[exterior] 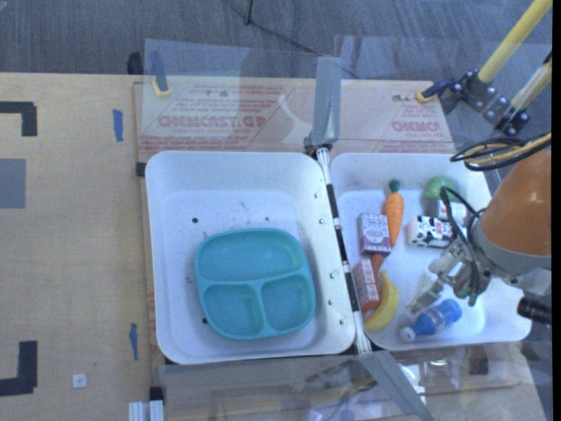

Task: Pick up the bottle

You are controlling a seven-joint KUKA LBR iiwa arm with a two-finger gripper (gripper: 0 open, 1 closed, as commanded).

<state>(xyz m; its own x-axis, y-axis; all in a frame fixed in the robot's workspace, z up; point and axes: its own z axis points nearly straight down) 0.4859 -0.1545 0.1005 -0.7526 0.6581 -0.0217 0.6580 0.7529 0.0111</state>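
Observation:
The bottle (433, 320) is small and clear, with a blue label and a white cap. It lies on its side near the front edge of the right bin (500, 327), cap pointing left. My gripper (436, 284) hangs just above and behind the bottle, reaching in from the right under the orange wrist band (526, 213). Wires and metal parts crowd around the gripper. Nothing shows the bottle lifted off the bin floor.
In the right bin lie a banana (384, 305), a red carton (374, 232), a carrot (394, 212), a cow-patterned pack (429, 231) and a green thing (440, 187). The left bin (175, 191) holds a teal divided plate (254, 281).

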